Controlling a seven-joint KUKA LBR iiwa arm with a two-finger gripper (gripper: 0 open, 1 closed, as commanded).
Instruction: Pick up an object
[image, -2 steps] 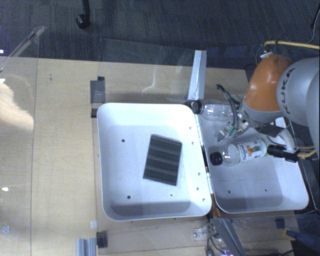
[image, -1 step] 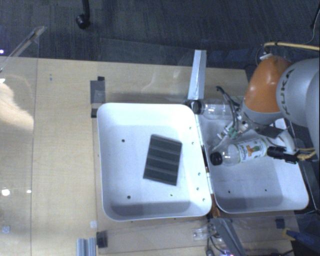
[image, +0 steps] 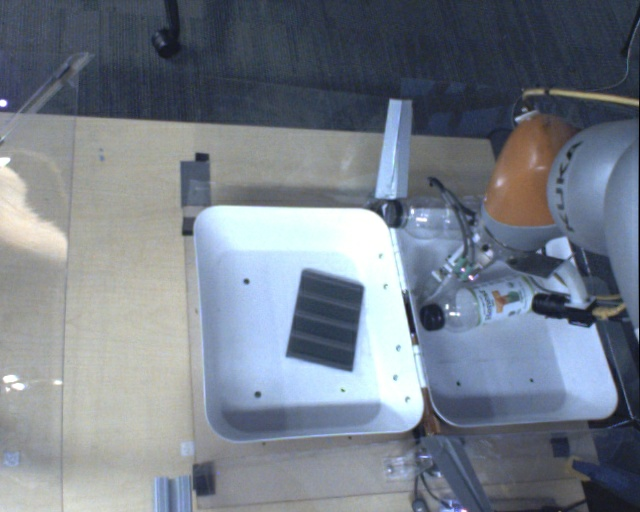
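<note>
Two clear plastic bottles with black caps occupy the right white bin: one labelled bottle lies on its side, cap touching the left wall; the second bottle lies against the back rim. Open floor remains toward the front. Grey arm reaches over the back-right corner; tool sits just above the labelled bottle, grip state unclear. Left white bin holds a dark ribbed rectangular pad, mid-floor, on the wooden table.
</note>
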